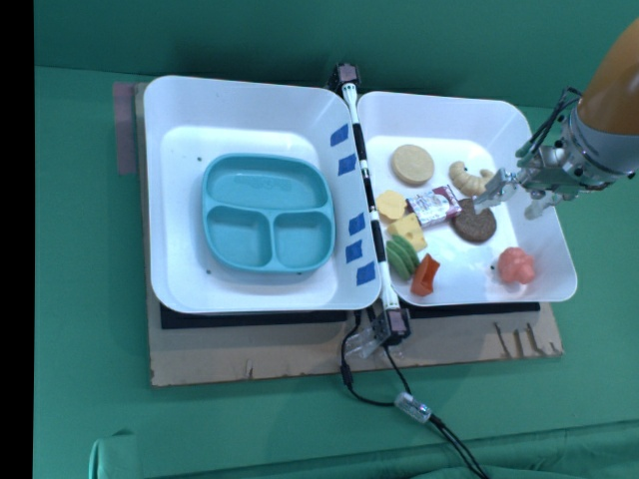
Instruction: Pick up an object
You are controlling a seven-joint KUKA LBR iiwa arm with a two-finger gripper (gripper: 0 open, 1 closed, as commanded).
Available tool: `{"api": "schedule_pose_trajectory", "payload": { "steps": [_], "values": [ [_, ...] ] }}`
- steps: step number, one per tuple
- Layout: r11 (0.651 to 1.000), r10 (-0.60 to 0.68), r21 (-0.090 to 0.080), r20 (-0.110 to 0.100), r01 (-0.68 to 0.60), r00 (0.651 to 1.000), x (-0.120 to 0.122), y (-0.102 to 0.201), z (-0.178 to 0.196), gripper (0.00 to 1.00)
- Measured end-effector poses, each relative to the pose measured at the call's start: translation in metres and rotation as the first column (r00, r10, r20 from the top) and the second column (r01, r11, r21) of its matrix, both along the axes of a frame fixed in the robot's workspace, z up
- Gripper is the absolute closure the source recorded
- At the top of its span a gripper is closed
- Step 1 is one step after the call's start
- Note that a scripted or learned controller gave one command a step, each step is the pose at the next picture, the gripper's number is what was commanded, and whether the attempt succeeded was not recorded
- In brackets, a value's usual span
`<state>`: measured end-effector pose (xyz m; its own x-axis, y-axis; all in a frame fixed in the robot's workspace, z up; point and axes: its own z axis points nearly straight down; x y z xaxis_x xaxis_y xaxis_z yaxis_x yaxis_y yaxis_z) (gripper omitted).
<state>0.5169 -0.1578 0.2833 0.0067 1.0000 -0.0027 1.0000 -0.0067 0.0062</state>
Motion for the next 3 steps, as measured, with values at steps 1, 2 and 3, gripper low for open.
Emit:
{"api": "schedule_pose_trajectory", "payload": {
  "steps": [1,2,3],
  "values": [
    [1.000,-0.001,-0.003,0.002,0.001,1.000,0.060,-0.024,-0.088,0.00],
    [1.000,0.002,-0.004,0.009,-0.002,1.000,0.131,-0.031,-0.096,0.00],
    [1.000,-0.001,-0.010,0.024,0.001,1.000,0.134,-0.032,-0.078,1.00]
  ]
}}
